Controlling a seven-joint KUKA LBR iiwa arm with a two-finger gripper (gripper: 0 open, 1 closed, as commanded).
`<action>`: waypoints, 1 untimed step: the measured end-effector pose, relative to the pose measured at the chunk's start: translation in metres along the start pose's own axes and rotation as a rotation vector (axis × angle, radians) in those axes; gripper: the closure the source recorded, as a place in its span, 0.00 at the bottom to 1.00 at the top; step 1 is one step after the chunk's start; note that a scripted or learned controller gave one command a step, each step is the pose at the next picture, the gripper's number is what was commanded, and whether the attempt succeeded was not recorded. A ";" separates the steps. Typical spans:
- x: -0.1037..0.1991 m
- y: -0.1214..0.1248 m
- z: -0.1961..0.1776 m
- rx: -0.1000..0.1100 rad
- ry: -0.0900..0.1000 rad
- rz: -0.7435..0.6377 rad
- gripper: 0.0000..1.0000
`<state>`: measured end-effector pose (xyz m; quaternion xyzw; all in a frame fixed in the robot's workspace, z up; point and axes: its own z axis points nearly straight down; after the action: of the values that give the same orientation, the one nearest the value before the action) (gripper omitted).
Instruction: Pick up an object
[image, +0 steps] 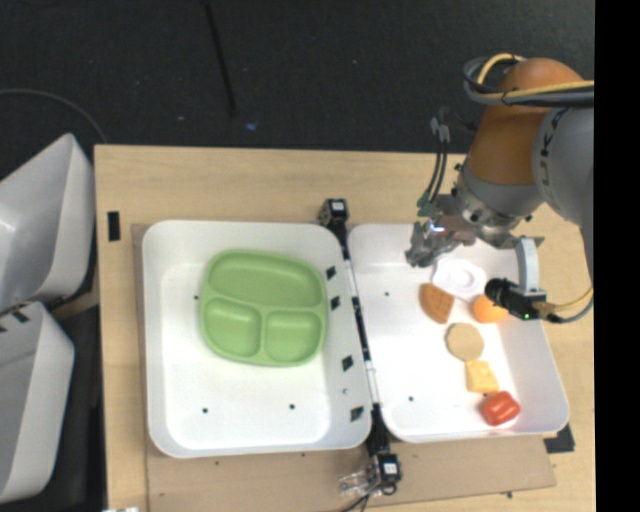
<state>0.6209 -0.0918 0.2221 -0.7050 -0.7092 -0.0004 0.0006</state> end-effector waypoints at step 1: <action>0.049 0.007 0.001 -0.003 -0.001 -0.001 1.00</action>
<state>0.6280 -0.0423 0.2214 -0.7047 -0.7095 -0.0011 -0.0005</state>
